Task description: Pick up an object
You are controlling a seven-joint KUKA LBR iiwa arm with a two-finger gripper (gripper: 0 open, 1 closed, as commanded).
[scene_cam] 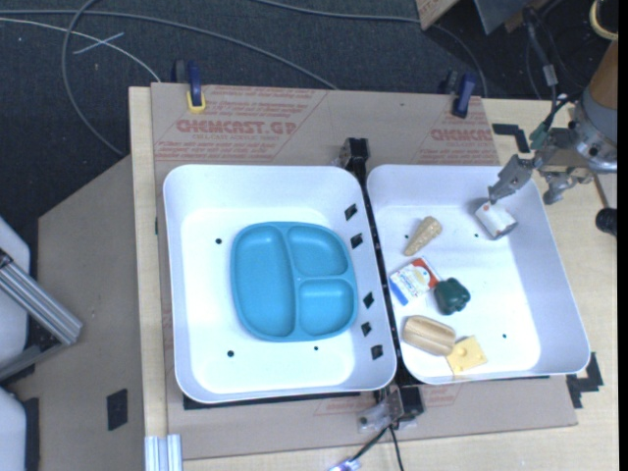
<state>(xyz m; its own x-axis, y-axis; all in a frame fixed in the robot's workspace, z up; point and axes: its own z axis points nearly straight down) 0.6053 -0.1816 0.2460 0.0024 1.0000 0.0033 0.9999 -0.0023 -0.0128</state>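
The right bin (pixel 549 292) holds several small items: a tan cone (pixel 424 234), a red, white and blue packet (pixel 412 281), a dark green lump (pixel 451 295), a tan bread-like roll (pixel 429 335), a yellow wedge (pixel 466 354) and a white-grey block (pixel 496 219). My gripper (pixel 527 194) hangs over the bin's far right corner with its fingers spread open and nothing between them. Its left finger (pixel 508 183) points down toward the white-grey block, just above it.
The left bin (pixel 196 224) holds a blue divided plate (pixel 294 280). A black divider with clips (pixel 361 253) runs between the bins. Two clamps (pixel 195 91) hold the board at the far edge, and cables lie on the floor beyond.
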